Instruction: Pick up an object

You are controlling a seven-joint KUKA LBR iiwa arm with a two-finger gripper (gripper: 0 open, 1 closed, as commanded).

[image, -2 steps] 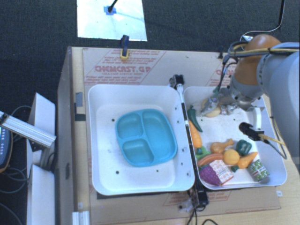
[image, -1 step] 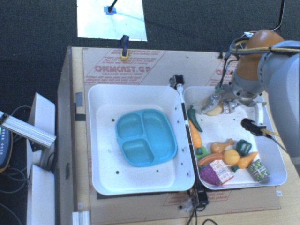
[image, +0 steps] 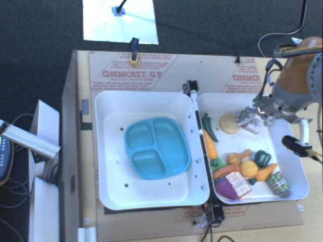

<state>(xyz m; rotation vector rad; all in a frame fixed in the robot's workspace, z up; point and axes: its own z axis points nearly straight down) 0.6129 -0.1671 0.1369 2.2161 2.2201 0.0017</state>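
Bench (image: 151,69) with printed protective sheet, two shallow white bins side by side, left bin (image: 108,135), right bin (image: 298,178)

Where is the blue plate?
The blue plate lies in the middle of the left bin, left of the divider and the toy food.

Arm position: right edge of frame.
Gripper (image: 251,116) extends leftward from the orange-banded wrist, mid-right of frame.
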